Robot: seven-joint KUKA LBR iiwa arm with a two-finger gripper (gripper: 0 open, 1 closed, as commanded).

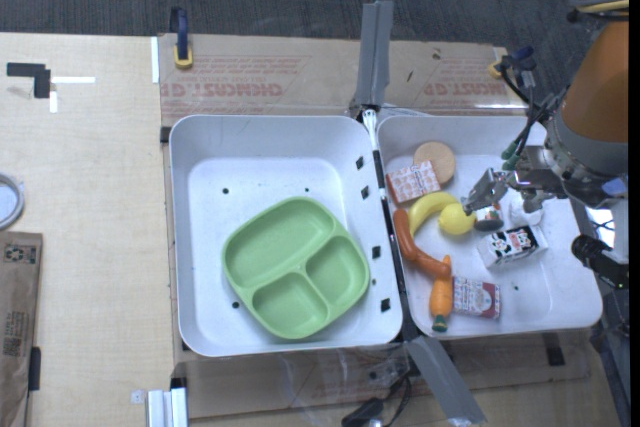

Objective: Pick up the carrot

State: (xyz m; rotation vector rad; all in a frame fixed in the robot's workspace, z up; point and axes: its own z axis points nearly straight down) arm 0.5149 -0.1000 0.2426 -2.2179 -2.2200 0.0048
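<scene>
The carrot (440, 299) is small and orange with a green end. It lies near the front of the right bin (560, 310), between an orange-red sausage (416, 249) and a red-and-white box (476, 298). My gripper (505, 199) hangs over the middle of the right bin, behind and to the right of the carrot and well apart from it. It is open, with nothing between its fingers. A yellow lemon (457, 220) sits just left of it.
The right bin also holds a banana (428, 209), a round tan biscuit (435, 158), a red-and-white carton (412, 181) and a black-and-white carton (512, 243). A green divided plate (295, 267) lies in the left bin (200, 215).
</scene>
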